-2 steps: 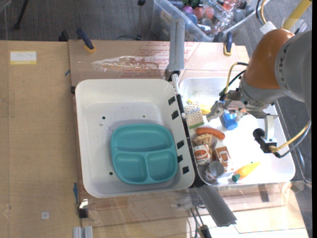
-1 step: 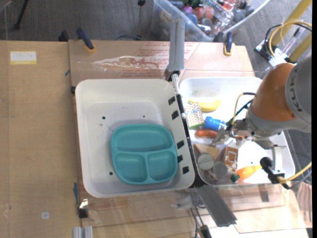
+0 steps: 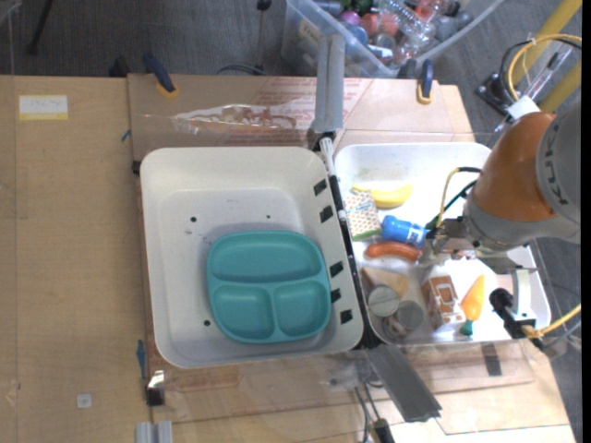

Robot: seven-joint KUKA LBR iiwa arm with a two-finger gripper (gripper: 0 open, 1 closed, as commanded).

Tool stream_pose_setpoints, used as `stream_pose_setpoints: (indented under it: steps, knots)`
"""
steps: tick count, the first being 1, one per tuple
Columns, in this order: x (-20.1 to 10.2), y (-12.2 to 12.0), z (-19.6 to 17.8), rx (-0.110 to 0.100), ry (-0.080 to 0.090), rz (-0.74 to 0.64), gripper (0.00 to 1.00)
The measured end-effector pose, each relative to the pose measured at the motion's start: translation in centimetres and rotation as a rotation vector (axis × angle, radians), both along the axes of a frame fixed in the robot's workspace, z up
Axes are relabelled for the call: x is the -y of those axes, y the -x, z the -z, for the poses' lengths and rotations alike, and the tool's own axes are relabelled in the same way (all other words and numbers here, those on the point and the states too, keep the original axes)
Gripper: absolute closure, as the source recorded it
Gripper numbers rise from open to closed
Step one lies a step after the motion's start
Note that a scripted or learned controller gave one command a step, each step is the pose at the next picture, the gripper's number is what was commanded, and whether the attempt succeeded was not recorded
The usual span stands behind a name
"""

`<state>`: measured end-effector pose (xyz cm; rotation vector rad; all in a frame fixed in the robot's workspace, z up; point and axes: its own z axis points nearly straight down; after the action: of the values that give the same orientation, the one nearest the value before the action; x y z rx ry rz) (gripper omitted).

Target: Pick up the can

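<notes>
Can (image 3: 383, 300) hemmed by carton (image 3: 442, 301), hot dog (image 3: 391, 251) and bin wall (image 3: 349, 275) (open from above)

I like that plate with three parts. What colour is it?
Teal, seen in the camera view: the plastic three-part plate lies in the left white bin.

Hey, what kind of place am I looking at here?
Probably a robotics lab bench for grasping trials: a robot arm reaches over two white bins, one holding toy food and a can, with a tub of spare objects behind.

Robot lab: bench (image 3: 65, 247), twin bins (image 3: 166, 183)
</notes>
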<state>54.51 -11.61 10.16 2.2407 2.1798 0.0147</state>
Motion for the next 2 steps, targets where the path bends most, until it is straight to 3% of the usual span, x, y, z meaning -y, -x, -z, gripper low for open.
stream_pose_setpoints:
  steps: [1,2]
  knots:
    - [0.0,0.0,0.0,0.0,0.0,0.0,0.0]
    - [-0.4,5.6,1.0,0.007,0.001,-0.028,0.0]
